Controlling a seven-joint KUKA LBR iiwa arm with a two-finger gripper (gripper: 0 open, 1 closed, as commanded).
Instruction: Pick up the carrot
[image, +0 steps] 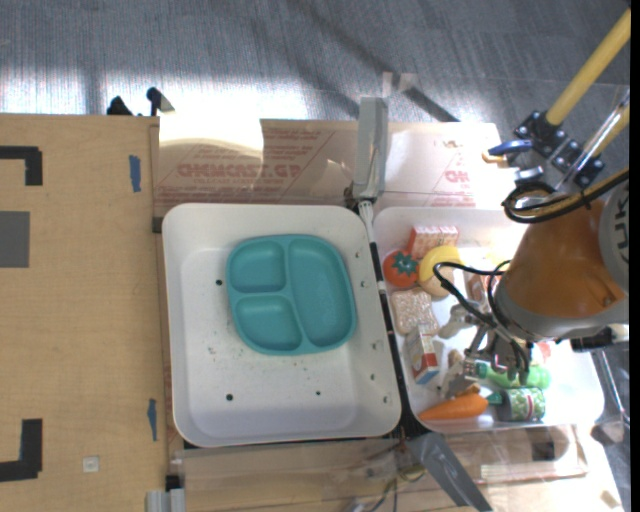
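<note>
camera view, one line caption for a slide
Arm's tool above the carrot in the cluttered right bin; teal plate in left bin.

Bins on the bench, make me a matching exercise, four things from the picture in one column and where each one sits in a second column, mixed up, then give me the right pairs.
Things:
1. Teal plate
2. Carrot
3. Tomato
4. Gripper

Places:
A. far left part of the right bin
B. near edge of the right bin
C. middle of the left bin
D. above the right bin, just behind the carrot

Pairs: 1-C, 2-B, 3-A, 4-D
</note>
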